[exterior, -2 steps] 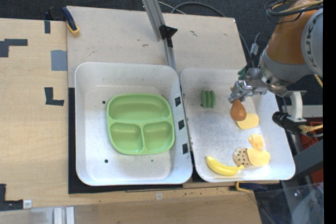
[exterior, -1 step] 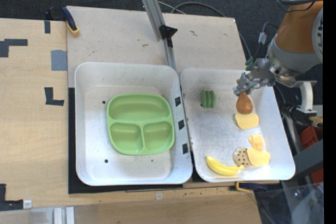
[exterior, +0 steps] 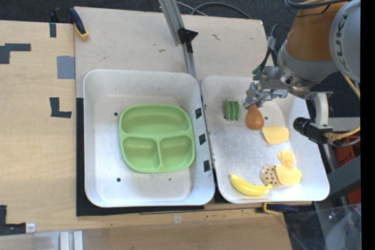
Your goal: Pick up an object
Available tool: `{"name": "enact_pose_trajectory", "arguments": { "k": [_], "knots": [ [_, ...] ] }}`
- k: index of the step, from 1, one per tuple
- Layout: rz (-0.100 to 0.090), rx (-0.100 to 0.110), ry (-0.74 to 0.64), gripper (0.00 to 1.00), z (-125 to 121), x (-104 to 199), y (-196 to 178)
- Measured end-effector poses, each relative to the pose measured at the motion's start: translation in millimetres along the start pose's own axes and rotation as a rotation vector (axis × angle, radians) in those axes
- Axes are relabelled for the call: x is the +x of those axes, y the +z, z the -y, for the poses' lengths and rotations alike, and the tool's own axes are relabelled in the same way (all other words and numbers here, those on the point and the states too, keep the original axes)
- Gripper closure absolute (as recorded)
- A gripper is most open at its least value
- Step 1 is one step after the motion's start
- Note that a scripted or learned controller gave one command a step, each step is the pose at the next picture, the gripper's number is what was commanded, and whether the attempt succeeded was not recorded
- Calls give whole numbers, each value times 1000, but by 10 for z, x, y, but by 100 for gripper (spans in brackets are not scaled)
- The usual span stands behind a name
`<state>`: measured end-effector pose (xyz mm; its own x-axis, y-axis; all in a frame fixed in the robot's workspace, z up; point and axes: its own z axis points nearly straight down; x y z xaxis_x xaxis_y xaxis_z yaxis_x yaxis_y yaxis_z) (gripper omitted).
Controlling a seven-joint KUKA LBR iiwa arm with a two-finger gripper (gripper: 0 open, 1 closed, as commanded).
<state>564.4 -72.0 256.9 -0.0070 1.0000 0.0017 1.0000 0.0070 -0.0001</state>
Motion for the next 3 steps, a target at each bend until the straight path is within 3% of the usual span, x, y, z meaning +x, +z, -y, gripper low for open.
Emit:
{"name": "enact_pose_trajectory", "arguments": {
  "k": [3],
  "knots": [
    [0,2,-1,100,85,1599,76]
  ]
}}
